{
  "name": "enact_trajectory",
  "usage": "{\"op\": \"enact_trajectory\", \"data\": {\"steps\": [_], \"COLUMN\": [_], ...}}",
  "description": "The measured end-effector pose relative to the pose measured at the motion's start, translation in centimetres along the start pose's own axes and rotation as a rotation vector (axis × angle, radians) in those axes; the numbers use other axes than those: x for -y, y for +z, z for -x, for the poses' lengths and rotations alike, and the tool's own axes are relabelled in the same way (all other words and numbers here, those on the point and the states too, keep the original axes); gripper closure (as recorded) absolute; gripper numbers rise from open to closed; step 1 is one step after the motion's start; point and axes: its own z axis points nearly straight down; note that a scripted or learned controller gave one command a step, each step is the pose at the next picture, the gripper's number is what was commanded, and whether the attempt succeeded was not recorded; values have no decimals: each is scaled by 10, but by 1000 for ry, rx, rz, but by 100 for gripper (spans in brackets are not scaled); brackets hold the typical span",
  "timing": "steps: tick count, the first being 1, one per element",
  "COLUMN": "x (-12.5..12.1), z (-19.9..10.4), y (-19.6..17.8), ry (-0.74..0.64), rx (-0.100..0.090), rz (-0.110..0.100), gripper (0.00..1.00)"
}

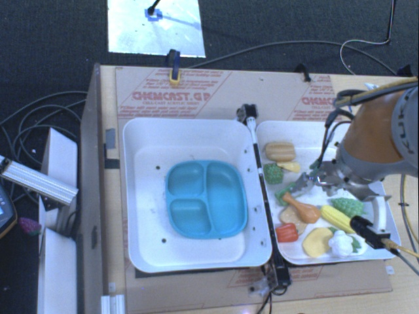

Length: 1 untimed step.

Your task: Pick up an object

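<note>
Reaching in from three o'clock, the arm (pixel 376 133) hangs its gripper (pixel 306 183) low over the right bin (pixel 308 127), and I cannot tell how that hand is set. Toy food is crowded under it: a bread roll (pixel 280 151) at twelve o'clock, broccoli (pixel 273 173) at nine, and a drumstick (pixel 302 208) just beside the tool at six, with a tomato (pixel 287 232) and a corn cob (pixel 338 218) beyond. The drumstick looks the likeliest target; it is probably light, stiff, smooth plastic, so squeezing across its narrow shank should slip less than the rounded end. The left bin (pixel 141 175) holds a blue divided plate (pixel 206 198).
</note>
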Motion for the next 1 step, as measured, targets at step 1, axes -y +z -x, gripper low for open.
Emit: {"op": "enact_trajectory", "data": {"steps": [1], "x": [4], "z": [-13], "y": [48], "ry": [0], "rx": [0], "rz": [-2], "gripper": [0]}}
